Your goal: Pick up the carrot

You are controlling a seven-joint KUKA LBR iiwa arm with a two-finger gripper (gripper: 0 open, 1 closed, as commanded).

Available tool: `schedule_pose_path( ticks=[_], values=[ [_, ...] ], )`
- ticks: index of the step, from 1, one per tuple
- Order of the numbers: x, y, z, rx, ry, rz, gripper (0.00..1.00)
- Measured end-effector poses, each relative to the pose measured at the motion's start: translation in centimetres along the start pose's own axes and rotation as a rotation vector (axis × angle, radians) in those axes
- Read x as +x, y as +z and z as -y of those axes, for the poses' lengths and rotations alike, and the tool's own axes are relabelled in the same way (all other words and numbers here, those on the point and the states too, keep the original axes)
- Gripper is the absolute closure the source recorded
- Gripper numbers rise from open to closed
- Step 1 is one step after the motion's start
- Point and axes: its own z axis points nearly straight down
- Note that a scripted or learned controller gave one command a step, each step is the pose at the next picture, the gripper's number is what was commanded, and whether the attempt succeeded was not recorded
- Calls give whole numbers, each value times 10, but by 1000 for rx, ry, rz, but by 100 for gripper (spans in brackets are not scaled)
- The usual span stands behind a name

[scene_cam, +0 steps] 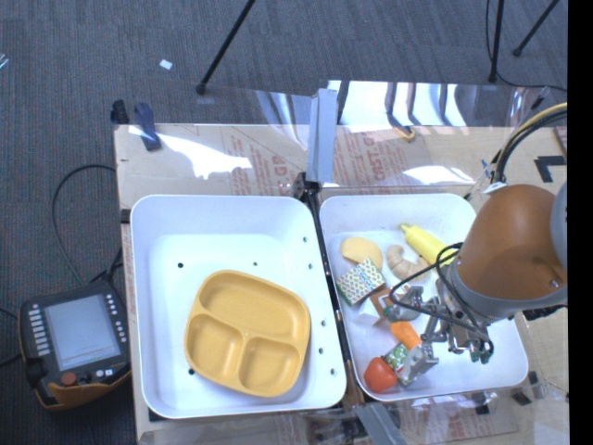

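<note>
Hanging low over the right-hand shallow white bin [482, 209], the grey arm with its orange band [511, 248] is seen reaching in from the right, and its two-finger gripper [435, 336] is brought down among the clutter near the bin's front edge. The small orange carrot [404, 334] is found just left of the gripper, lying close beside it in the front half of that bin; whether it is touched cannot be made out. The state of the jaws cannot be told either, since the mechanism is tangled with cables and the tips are blurred.

Other items are crowded around the carrot, which is judged to be why the approach is made from above: a round red tomato [380, 375] near the front-left corner, a green-and-white packet [402, 358] touching it, a checkered green-and-white pouch [359, 281], a pale yellow rounded piece [360, 250], a beige knobbly root (perhaps ginger) [399, 262] and a yellow banana-like piece [423, 242] toward the back.

In the left-hand white bin [157, 221] a yellow compartment tray [246, 332] is set, well apart from the work.

A grasp is not yet shown.
</note>
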Motion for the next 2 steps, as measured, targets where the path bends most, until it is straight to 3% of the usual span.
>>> schedule_pose_path(
  ticks=[1,2],
  values=[
    [-2,51,1,1,269,8,0],
    [-3,42,-1,0,262,7,100]
  ],
)
